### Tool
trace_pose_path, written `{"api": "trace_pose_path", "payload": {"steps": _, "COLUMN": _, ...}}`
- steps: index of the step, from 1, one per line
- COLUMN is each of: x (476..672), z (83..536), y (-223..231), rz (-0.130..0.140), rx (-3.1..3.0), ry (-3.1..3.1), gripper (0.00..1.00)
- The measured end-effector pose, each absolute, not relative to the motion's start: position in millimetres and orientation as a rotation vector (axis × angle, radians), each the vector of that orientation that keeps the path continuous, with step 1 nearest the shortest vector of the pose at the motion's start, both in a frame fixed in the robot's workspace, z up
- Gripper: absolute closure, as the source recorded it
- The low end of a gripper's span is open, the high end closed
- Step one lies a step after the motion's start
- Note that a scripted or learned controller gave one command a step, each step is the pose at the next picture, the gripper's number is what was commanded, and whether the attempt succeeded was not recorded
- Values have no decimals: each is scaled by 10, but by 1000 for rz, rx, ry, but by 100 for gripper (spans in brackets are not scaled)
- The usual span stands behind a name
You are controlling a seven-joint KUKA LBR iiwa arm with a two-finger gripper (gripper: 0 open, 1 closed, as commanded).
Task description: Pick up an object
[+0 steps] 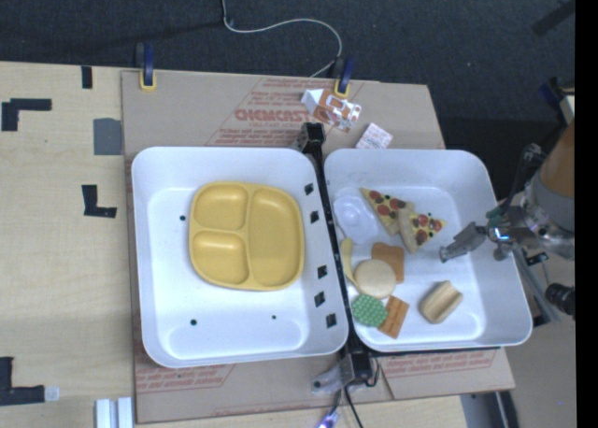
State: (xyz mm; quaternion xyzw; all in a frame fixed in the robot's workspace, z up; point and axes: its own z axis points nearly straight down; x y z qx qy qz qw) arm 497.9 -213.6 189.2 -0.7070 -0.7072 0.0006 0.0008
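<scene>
1. Reaching in over the right wall of the right-hand shallow white bin (467,166), the grey two-finger tool (464,244) hangs above that bin's right side; one dark finger (458,247) points left toward the food pieces. Whether the tool is open or closed cannot be told, and nothing shows between its fingers.
2. No single target is named. The candidates all lie in the right-hand bin: a toy pizza slice with red toppings (386,206) and a second, smaller pizza slice (422,227) near the middle, the latter nearest the tool.
3. A clear round plastic lid-like piece (352,215) sits toward the left wall, hard to read against the white.
4. A tan bread-roll-shaped piece (440,302) lies toward the near right corner, apart from the others.
5. A pale round bun (375,278) touches a brown square toast-like slab (391,257); a green textured piece (368,310) and an orange wedge (395,315) lie just beside them near the front wall.
6. The left-hand shallow white bin (159,258) holds a yellow three-compartment plastic plate (248,235).
7. Likely hazards: the flat pizza slices offer little height, so fingers may scrape the bin floor or slide over them; the clustered bun group may jam a finger or yield two pieces; descent close to the right wall risks striking it.
</scene>
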Motion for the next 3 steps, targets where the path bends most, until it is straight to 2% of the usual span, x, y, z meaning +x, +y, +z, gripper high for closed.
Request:
{"api": "trace_pose_path", "payload": {"steps": 1, "x": 4819, "z": 789, "y": -1985, "rz": 4, "rx": -2217, "ry": -2219, "gripper": 0}}
{"api": "trace_pose_path", "payload": {"steps": 2, "x": 5690, "z": 853, "y": -1475, "rz": -4, "rx": -2216, "ry": -2234, "gripper": 0}}
{"api": "trace_pose_path", "payload": {"steps": 3, "x": 6360, "z": 843, "y": -961, "rz": -2, "rx": -2215, "ry": -2230, "gripper": 0}}
